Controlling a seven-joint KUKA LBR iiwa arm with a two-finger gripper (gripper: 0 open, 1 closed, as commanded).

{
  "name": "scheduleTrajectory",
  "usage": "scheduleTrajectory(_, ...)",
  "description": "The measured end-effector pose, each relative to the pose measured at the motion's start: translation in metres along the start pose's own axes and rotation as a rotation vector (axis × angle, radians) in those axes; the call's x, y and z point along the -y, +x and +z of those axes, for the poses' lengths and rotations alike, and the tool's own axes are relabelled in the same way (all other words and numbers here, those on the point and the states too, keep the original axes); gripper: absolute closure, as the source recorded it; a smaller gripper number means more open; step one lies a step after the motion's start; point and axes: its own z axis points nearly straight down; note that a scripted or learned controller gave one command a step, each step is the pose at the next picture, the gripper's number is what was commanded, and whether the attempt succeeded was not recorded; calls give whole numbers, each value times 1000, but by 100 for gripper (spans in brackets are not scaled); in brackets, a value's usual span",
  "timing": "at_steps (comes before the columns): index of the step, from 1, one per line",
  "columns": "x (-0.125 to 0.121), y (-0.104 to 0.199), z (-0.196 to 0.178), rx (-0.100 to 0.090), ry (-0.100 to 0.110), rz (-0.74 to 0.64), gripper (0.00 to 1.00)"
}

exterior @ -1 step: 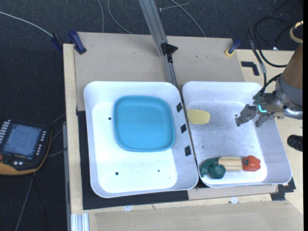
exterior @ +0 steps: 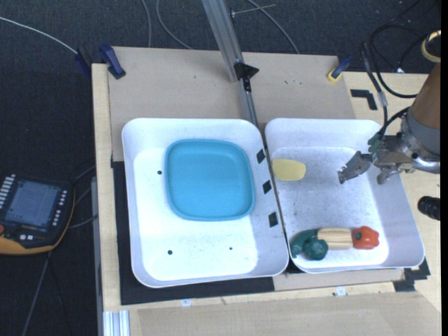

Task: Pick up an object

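The right bin [exterior: 392, 187] holds a pale yellow piece [exterior: 289, 169] near its left wall. Along its front edge lie a green item [exterior: 309, 246], a tan cylinder [exterior: 335, 238] and a red item [exterior: 365, 237] in a row. My gripper [exterior: 365, 176] hangs over the right half of this bin, above its speckled floor. Its two dark fingers [exterior: 351, 168] are spread apart with nothing between them. It is to the right of the yellow piece and behind the red item, touching neither.
The left bin [exterior: 143, 208] holds a blue square plate [exterior: 210, 179]. A metal pole [exterior: 227, 33] slants down to the gap between the bins. Cables lie on the dark floor, and a handheld controller [exterior: 31, 212] sits at the far left.
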Motion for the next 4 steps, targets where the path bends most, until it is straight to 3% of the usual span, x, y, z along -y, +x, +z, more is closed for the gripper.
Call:
scheduleTrajectory(3,-2,13,143,-1,5,0,0)
scheduleTrajectory(4,-3,13,130,0,0,0,100)
